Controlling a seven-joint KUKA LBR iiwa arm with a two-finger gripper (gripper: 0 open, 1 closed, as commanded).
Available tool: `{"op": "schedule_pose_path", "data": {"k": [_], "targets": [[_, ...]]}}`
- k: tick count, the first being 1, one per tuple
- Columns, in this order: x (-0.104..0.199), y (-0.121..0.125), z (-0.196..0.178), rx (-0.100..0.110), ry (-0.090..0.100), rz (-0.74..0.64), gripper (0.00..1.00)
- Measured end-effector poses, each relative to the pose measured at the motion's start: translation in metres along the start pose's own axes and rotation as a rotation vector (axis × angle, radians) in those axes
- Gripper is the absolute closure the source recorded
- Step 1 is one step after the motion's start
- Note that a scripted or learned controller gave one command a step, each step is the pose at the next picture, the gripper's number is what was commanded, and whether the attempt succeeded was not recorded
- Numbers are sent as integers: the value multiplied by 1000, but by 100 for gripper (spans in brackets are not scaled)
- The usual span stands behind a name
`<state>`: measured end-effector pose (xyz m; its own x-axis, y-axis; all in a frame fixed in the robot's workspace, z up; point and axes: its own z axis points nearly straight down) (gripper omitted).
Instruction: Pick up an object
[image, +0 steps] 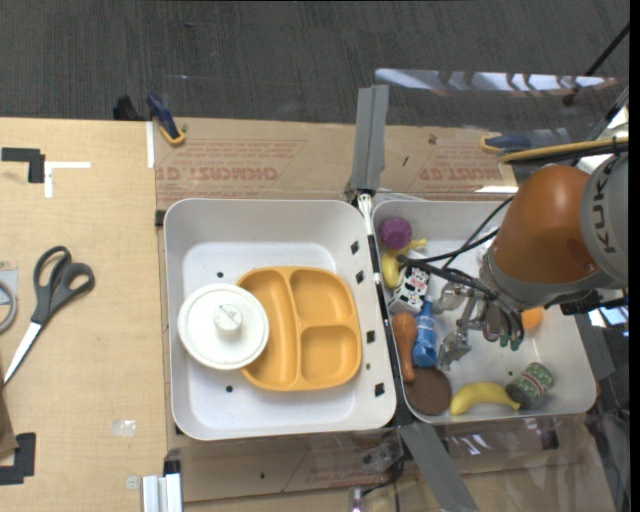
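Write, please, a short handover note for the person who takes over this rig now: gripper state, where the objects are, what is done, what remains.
Gripper: low over the right bin, beside the blue object; nothing visible between its fingers.
Right bin objects: purple item at the top left corner, black-and-white item, carrot, brown disc, banana, small green can.
Left bin: yellow divided plate and white lid.
Done: arm is positioned above the objects.
Left: grasp one object and lift it; no pick is visible yet.
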<state>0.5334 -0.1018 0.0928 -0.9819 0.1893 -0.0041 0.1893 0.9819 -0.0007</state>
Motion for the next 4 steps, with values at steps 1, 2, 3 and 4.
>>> {"op": "schedule_pose_path", "data": {"k": [1,2,3,4], "targets": [[-15,-66,-11,0,0,16,0],[32,-119,-1,0,-1,-57,0],[31,-94,0,-1,1,132,0],[29,-94,-9,0,-4,130,100]]}}
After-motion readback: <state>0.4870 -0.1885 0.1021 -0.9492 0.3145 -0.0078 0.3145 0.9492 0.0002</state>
